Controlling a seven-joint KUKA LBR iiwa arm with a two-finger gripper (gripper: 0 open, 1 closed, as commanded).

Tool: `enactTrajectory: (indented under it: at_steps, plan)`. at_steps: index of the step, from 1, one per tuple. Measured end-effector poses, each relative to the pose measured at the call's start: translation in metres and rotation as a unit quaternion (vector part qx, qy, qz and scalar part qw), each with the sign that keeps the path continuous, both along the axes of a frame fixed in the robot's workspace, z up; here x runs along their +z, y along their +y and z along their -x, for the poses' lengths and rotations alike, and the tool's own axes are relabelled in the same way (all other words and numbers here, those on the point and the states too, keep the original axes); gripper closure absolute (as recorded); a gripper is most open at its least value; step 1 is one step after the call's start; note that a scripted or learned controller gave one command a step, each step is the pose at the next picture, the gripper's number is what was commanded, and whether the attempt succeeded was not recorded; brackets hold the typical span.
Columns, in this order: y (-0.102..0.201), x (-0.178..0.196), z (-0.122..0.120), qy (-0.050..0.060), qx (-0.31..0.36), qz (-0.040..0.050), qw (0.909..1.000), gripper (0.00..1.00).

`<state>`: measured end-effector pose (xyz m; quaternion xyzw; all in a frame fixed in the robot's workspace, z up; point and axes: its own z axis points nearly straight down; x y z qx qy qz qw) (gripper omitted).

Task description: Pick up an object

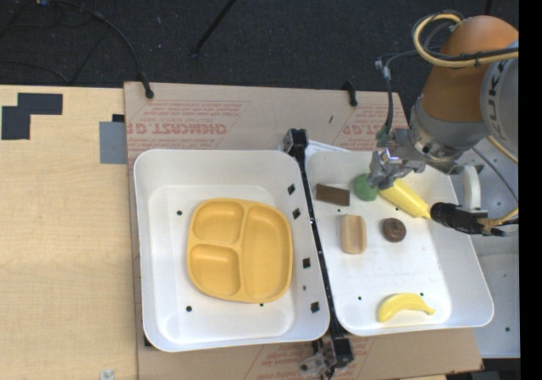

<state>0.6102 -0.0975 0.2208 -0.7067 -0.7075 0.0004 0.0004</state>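
My gripper (383, 172) hangs low over the back of the right bin (457, 306), right above a green round object (365, 188) and the near end of a yellow block (405, 199). Nothing shows between its fingers. Elsewhere in that bin lie a brown rectangular block (333, 195), a tan bread-like piece (353, 234), a small dark brown round piece (393, 229) and a yellow banana (404, 307) near the front.
The left bin (161, 285) holds a yellow divided plate (240, 250). A black divider rail (306, 226) runs between the two bins. Cardboard lies under the bins, and a wooden bench top stretches to the left.
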Motion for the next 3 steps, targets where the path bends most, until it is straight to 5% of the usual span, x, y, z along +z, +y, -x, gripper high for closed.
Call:
enactTrajectory:
  at_steps: [3]
  plan:
    - [0.133,0.014,0.080,0.003,0.001,-0.0006,1.0000,1.00]
